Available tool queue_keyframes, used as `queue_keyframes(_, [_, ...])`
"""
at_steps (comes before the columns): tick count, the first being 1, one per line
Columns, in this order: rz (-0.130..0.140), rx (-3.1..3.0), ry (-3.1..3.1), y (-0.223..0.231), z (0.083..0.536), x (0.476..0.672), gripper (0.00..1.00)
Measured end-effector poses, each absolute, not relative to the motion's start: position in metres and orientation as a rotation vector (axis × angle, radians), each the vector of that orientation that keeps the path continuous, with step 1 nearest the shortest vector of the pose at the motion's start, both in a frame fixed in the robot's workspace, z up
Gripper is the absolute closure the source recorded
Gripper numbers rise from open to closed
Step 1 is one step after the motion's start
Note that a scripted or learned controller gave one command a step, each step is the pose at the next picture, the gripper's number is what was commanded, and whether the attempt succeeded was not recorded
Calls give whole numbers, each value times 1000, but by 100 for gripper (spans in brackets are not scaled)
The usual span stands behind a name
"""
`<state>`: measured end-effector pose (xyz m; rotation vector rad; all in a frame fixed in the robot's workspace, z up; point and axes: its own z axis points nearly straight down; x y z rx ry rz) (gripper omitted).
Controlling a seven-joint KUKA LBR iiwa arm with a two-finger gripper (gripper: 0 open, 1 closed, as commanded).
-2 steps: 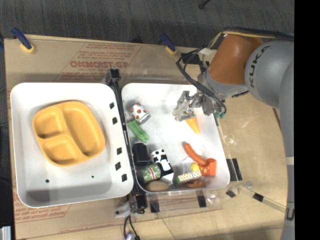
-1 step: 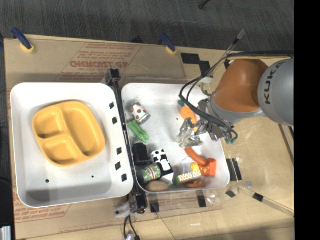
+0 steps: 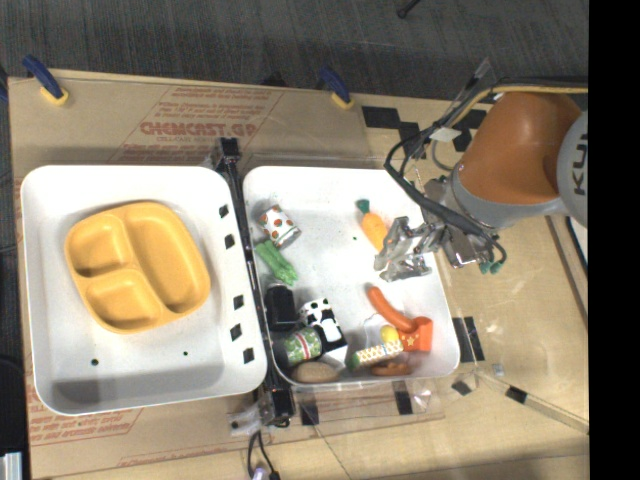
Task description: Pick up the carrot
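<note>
near edge, right bin [image 3: 430,203]: clutter packed along the front wall — a brown potato-like lump [image 3: 318,372], a green can [image 3: 300,347], a black-and-white cow toy [image 3: 322,318], a colourful packet [image 3: 378,352], a red-orange pepper-like piece [image 3: 400,320]
a bit further in: black object [image 3: 279,306] by the left wall, green pod-shaped toy [image 3: 276,263] just behind it, red-and-white can [image 3: 279,227] behind that
left bin [image 3: 45,268]: holds a yellow divided tray [image 3: 138,264], three compartments, sitting toward the back left
gripper [image 3: 402,258]: metal, over the right side of the right bin, pointing down and left; jaw state — can't tell from here, too much glare and clutter on the fingers
carrot [image 3: 372,226]: small, orange, stubby body with a green tuft at the far end; lies on the bin floor in the back right part of the right bin, tuft pointing away; just left of and behind the gripper, close to it, contact unclear; nothing visibly clamped on it
arm [image 3: 515,158]: orange band and grey housing above the bin's right rim, cables looping off the wrist
far: cardboard sheet [image 3: 200,118] under both bins, two blue clamps [image 3: 335,86] on its back edge
</note>
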<state>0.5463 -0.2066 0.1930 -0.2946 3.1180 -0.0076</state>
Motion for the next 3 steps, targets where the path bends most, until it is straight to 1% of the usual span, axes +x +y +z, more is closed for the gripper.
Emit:
queue_keyframes(1, [-2,-296,3125,-206,189,545,0])
queue_keyframes(2, [2,-299,3127,-208,90,614,0])
queue_keyframes(3, [-3,-304,3118,-208,104,617,100])
